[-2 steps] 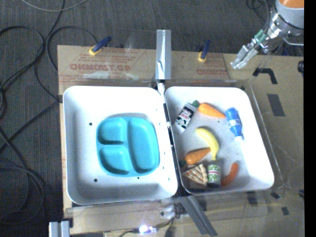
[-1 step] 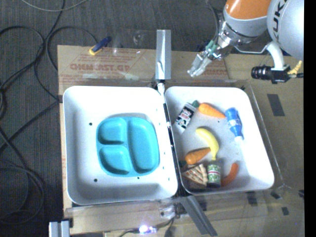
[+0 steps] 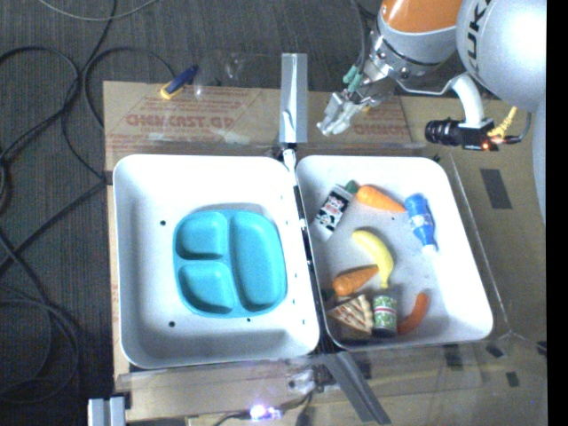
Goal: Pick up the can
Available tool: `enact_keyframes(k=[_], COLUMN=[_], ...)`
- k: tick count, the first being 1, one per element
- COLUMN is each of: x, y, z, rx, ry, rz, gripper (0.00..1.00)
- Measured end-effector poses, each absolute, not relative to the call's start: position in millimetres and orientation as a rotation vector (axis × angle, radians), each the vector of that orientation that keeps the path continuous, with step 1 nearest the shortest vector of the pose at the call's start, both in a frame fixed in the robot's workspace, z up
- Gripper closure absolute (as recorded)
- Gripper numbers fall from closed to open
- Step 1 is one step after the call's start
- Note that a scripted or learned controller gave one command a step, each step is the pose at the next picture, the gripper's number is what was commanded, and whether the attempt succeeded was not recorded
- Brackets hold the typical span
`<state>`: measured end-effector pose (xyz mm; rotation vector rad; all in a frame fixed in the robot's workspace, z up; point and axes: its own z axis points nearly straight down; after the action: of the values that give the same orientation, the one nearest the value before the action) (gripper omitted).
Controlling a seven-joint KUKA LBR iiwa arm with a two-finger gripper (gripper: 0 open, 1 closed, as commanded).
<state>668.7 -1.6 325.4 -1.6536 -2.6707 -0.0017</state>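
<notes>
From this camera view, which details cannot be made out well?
- Tool, camera view: too small and blurred against the cardboard to tell whether it is open or shut.
- Can, camera view: label print too small to read.
- Arm, camera view: cut off by the top and right edges.
- Small bottle, camera view: label too small to read.

Below the gripper, the can is green (label white and dark), the banana yellow, the tray blue.
</notes>
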Motion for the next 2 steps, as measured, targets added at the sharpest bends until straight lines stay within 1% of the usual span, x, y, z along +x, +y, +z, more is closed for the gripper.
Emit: enact_keyframes(k=[1, 2], x=[668.7, 664.4], y=[45.2, 13.3], z=[334.3, 354.2], rx=[-1.405, -1.001], ry=[-2.812, -2.982], rz=[0.002, 0.003], gripper=[1.00, 1.00])
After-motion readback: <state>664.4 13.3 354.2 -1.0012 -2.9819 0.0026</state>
